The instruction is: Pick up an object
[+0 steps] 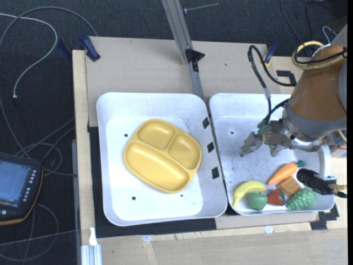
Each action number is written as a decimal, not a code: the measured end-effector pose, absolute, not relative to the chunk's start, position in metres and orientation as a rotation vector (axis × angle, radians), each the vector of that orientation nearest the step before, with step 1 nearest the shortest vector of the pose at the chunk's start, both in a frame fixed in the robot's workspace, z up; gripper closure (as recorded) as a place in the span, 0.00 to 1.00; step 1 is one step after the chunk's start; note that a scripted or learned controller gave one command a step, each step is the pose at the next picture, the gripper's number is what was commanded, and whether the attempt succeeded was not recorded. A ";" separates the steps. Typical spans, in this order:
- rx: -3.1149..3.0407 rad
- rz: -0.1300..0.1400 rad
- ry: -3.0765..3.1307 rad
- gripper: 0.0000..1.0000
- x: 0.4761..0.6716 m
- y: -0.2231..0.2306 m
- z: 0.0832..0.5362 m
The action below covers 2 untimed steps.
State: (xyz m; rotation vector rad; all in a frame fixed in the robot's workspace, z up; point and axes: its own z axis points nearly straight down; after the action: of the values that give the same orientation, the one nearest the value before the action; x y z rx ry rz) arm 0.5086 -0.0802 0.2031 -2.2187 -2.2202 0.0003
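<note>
Tool [258, 144] over the right bin [231, 115], fingers spread apart, nothing between them. Toy food lies below and right of it at the bin's near edge: carrot [283, 173] nearest, then banana [247, 191], green apple [256, 201], grapes [301, 199]. Yellow divided plate [161, 155] sits well to the tool's left, in the left bin [110, 115].

A pale wooden bench [143, 65] stood on a dark carpeted floor [38, 93]. Thin white cables [33, 35] looped over the floor off the bench's left edge, and a tablet [16, 187] with a lit screen lay there too. A grey metal pole [177, 21] slanted in across the bench's far edge. A blue clamp [88, 47] gripped the bench's far left corner. The light was even.
</note>
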 end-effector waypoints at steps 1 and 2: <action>-2.220 -0.001 -2.220 0.00 0.509 -0.080 0.203; -2.216 0.007 -2.215 0.00 0.504 -0.085 0.142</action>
State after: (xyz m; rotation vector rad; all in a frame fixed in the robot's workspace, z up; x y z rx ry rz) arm 0.5038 -0.0847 0.1416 -2.2163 -2.2149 0.0073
